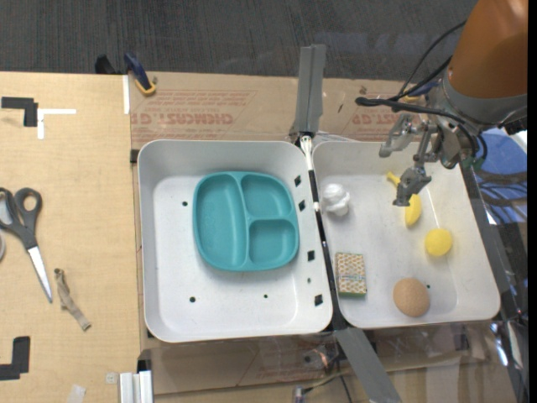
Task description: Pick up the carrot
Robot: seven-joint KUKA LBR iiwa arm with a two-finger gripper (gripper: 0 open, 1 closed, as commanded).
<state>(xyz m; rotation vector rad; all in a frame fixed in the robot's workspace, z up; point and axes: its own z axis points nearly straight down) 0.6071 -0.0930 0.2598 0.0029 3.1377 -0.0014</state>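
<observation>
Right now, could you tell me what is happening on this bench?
The arm reaches in from the right, and its gripper hangs over the far part of the right bin, just above a small yellow-orange piece that may be the carrot. Whether the jaws are closed on anything cannot be told. Also in that bin lie a yellow ball, a tan egg-shaped object, a patterned sponge and a small white object. The left bin holds a teal divided plate.
</observation>
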